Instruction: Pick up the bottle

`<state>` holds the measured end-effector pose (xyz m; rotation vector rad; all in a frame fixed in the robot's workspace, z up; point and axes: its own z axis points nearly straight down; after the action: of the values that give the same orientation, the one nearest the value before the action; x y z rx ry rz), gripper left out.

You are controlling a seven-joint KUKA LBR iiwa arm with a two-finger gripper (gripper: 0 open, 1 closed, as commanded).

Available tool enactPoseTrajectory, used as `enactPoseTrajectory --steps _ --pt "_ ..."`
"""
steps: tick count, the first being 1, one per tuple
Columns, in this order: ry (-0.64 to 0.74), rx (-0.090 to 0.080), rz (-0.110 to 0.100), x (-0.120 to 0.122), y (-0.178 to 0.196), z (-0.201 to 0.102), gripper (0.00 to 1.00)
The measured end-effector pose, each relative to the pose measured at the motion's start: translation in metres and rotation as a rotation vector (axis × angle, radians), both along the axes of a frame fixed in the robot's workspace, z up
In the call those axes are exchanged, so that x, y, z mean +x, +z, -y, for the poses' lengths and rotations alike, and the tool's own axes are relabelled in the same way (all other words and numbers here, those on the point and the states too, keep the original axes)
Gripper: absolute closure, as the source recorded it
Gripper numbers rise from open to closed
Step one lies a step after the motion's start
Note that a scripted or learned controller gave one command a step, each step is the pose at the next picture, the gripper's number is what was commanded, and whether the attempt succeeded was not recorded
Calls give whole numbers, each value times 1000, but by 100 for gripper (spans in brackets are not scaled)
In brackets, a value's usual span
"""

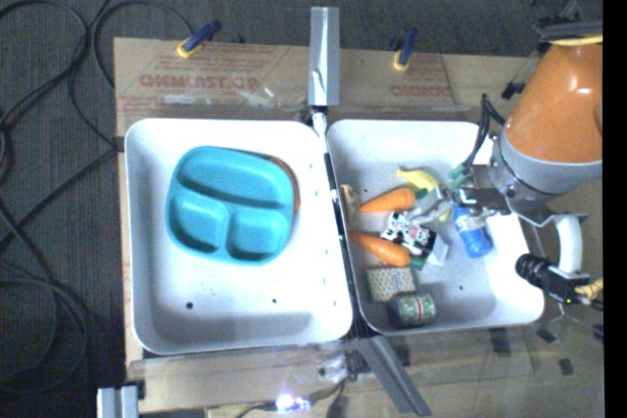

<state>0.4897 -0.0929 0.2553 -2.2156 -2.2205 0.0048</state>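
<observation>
We see two shallow white bins side by side on the bench. The left bin holds a blue plastic tray with three compartments. The right bin carries the clutter: two orange toy carrots, a yellow banana-like piece, a small black-and-white printed packet, a tan textured block and a dark green can lying on its side.

The small blue bottle with a pale cap lies toward the right side of that bin, just right of the packet. Its long axis seems to run at a slant, cap end up and to the left, body down and to the right, though it is small and partly blurred, so we judge this loosely.

The grey arm with its orange band enters from the right, and its gripper sits directly above and slightly left of the bottle, seemingly touching or just off its cap end. The coming move turns on that short offset: the bottle lies just below and right of the tool.

The wrist body covers the gripper's tip, so we cannot tell how it is set, nor whether it has any hold on the bottle. The part of the bin beneath the arm is hidden too.
</observation>
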Motion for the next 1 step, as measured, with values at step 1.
enactPoseTrajectory --steps 1 --pt "38 1 0 14 -52 80 0"
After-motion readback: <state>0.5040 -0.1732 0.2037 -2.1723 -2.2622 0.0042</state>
